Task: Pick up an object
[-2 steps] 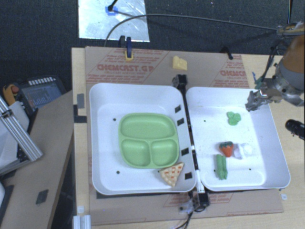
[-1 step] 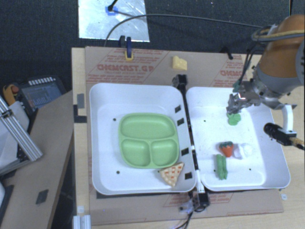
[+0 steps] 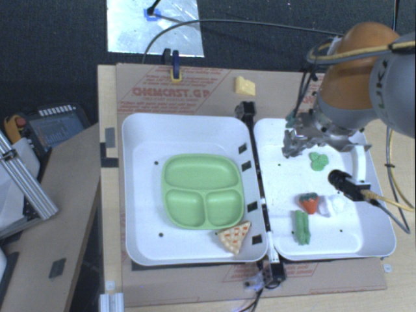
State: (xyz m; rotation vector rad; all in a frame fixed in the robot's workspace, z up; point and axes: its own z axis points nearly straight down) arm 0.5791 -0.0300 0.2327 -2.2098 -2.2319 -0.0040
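Pincer (image 3: pixel 294 143) low in right bin (image 3: pixel 374 239), grip state unclear, just beside green blob (image 3: pixel 318 161); nothing visibly picked yet.

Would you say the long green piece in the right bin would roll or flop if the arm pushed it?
The long green piece lies flat and looks moulded, so probably stiff. Its elongated shape suggests it would pivot or slide rather than roll.

Beyond the bins, a yellow block (image 3: pixel 245 85) at twelve o'clock, a foil sheet (image 3: pixel 153 17) at eleven, and a handheld control pendant (image 3: pixel 58 128) at nine.
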